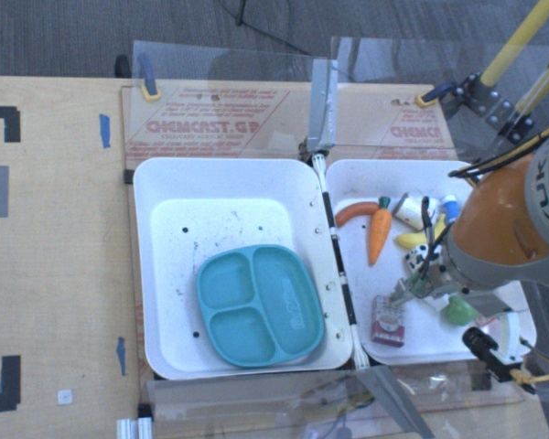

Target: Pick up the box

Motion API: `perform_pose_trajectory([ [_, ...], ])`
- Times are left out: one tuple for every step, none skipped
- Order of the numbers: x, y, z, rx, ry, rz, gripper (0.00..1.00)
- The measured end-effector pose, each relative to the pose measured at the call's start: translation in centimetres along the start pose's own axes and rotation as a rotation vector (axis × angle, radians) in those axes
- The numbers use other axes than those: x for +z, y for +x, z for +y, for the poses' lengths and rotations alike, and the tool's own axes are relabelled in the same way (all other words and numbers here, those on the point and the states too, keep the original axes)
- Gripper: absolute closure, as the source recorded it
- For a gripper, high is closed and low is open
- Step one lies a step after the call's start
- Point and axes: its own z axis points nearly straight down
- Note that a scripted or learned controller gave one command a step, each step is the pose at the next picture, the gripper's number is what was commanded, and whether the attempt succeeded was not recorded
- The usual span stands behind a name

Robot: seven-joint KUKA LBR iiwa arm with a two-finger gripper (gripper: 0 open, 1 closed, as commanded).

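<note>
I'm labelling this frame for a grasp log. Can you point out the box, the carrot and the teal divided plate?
box (389, 322): camera view, middle of its top face.
carrot (379, 234): camera view, middle of its orange body.
teal divided plate (298, 311): camera view, floor of its long right compartment.

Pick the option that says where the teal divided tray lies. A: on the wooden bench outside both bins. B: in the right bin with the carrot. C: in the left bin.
C: the teal tray rests on the floor of the left bin, while the carrot is in the right bin.
</note>
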Motion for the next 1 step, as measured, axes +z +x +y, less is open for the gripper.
perform_pose_trajectory([
  [0.03, 0.02, -0.01, 0.0, 0.001, 0.0, 0.0],
])
